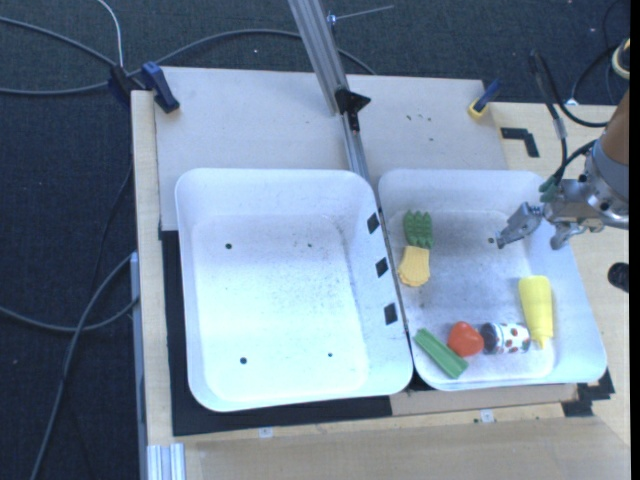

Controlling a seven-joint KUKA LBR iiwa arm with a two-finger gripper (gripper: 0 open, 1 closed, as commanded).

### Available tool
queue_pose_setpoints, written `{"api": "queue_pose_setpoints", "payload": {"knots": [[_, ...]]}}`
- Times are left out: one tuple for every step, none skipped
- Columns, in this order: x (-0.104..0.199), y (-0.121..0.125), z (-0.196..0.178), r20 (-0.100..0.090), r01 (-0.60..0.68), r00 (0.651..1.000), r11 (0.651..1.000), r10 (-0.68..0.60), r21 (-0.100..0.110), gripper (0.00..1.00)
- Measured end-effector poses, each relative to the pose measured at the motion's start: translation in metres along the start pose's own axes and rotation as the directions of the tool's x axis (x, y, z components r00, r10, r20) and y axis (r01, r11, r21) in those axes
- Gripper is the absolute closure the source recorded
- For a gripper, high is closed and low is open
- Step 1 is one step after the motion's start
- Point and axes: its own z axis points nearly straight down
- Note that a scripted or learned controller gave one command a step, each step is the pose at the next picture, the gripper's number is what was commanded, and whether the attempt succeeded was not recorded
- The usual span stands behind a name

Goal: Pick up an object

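Grey metal claw point(530, 226), black cables

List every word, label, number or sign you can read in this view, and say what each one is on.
None can be read.
White spotted toy in the right bin: red and dark marks, too small and blurred to tell whether they are print.
Black tabs on the wall between the bins: plain, no lettering visible.

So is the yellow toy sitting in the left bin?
No, the long yellow toy lies in the right bin, near its right wall, beside the spotted toy.
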Motion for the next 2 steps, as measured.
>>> {"api": "queue_pose_setpoints", "payload": {"knots": [[-0.02,-0.021,0.105,0.001,0.003,1.0,1.0,-0.003,-0.009,0.0],[-0.021,-0.021,0.095,0.002,0.002,1.0,1.0,-0.002,-0.01,1.0]]}}
